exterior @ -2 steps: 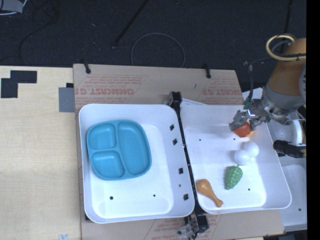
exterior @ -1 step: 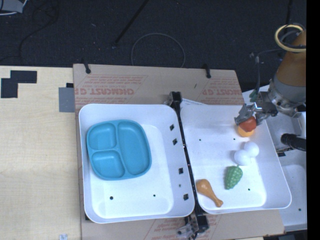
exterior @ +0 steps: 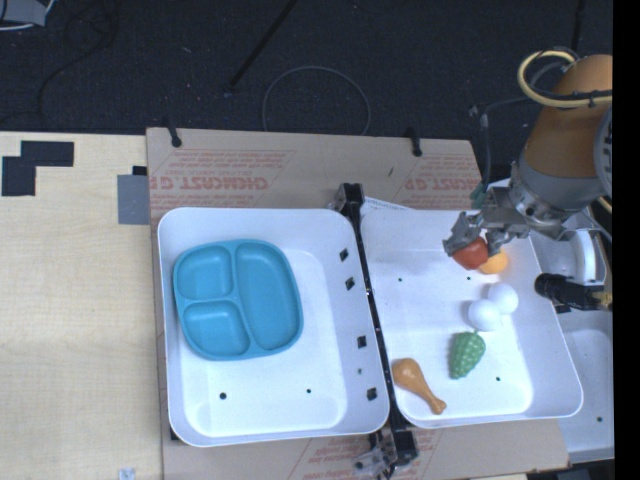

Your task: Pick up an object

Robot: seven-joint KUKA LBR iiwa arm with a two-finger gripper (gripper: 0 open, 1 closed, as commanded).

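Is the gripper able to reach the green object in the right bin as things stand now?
Probably yes. The green object lies uncovered, with open floor between it and the chicken leg and white eggs. The gripper is above the same bin.

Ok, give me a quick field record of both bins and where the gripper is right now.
left bin: blue three-compartment plastic tray
right bin: red round object, orange object, two white eggs, green bumpy toy, tan toy drumstick
gripper: over the right bin's far side, right at the red object
grasp: cannot tell
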